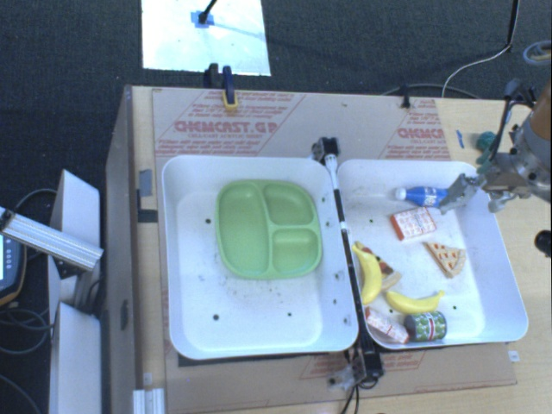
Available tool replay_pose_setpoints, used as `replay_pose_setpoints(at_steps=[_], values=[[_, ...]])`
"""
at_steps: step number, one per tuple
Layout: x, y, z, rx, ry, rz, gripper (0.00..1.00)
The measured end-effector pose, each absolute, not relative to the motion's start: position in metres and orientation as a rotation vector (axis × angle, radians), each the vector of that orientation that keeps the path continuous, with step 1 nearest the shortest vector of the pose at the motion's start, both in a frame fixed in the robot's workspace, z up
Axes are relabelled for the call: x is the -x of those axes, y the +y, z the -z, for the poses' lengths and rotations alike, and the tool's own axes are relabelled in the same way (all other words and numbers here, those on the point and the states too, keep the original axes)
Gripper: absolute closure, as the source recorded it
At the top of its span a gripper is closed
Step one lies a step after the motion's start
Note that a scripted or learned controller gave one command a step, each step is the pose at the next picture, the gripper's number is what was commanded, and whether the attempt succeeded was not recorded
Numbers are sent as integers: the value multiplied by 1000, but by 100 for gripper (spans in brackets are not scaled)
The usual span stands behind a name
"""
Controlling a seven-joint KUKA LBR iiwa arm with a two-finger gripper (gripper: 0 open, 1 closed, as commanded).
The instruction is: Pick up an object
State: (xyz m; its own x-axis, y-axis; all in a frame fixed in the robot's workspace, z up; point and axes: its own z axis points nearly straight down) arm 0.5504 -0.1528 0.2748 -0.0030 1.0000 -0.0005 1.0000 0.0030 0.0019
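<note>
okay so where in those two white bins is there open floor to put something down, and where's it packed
Left bin: bare floor rings the green divided plate, widest along the near wall and left wall. Right bin: open patches lie at the far left corner beside the divider and along the right wall past the pizza slice. Crowded: the near left corner, with bananas and can; the gripper hangs by the blue bottle.

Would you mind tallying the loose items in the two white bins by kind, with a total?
Green divided plate: 1
Bananas: 2
Blue and white bottle: 1
Red and white box: 1
Pizza slice: 1
Green can: 1
Red and white packet: 1
Total: 8
</note>
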Motion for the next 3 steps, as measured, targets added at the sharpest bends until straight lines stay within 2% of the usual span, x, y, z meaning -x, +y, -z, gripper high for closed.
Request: replay_pose_setpoints(at_steps=[1, 2, 3], values=[[-590, -126, -149, -2218, 2226, 1, 0], [-599, -178, -90, -2214, 2220, -9, 0], [-650, -161, -82, -2237, 2230, 19, 0]])
